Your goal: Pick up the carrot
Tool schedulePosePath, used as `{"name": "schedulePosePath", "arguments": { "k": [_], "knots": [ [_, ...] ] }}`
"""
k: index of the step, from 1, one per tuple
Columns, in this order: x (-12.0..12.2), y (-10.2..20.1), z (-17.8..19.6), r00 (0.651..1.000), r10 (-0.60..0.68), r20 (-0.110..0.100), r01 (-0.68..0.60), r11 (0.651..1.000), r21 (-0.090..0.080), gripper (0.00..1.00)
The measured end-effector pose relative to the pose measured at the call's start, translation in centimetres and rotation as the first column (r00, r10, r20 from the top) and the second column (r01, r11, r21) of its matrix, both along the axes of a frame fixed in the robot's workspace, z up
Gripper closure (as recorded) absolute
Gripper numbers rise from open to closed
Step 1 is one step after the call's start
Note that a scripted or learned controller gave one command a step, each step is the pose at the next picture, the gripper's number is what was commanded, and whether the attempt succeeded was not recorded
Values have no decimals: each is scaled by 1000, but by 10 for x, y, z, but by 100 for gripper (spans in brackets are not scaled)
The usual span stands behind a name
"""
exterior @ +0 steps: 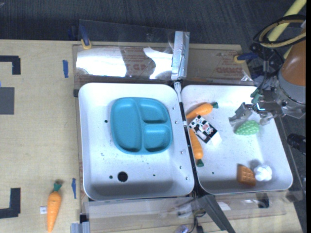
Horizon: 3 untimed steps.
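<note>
Orange plastic toy carrot [200, 110]: likely light, stiff, slick; pinch mid-body. Gripper [249, 114] nearby, spread or not I cannot tell.

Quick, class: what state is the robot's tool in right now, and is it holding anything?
Tool: above the right bin, just over the green toy; open or closed cannot be told. No carrot in it.

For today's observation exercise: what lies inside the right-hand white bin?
The right bin holds two carrots near its left wall, a black-and-white patterned toy between them, a green bumpy item beneath the hand, and an orange-and-white piece. The hand hides part of the floor.
</note>
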<state>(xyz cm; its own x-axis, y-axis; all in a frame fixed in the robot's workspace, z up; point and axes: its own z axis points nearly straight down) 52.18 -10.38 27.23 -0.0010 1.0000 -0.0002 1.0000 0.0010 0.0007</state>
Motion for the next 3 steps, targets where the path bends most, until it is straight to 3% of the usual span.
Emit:
{"name": "schedulePosePath", "arguments": {
  "k": [1, 2, 3],
  "knots": [
    [63, 44, 49, 990, 143, 4, -143, 990, 0, 0],
    [89, 57, -42, 1000, 11, -11, -11, 1000, 1, 0],
    [117, -10, -161, 997, 75, -15, -75, 997, 1, 0]
  ]
}}
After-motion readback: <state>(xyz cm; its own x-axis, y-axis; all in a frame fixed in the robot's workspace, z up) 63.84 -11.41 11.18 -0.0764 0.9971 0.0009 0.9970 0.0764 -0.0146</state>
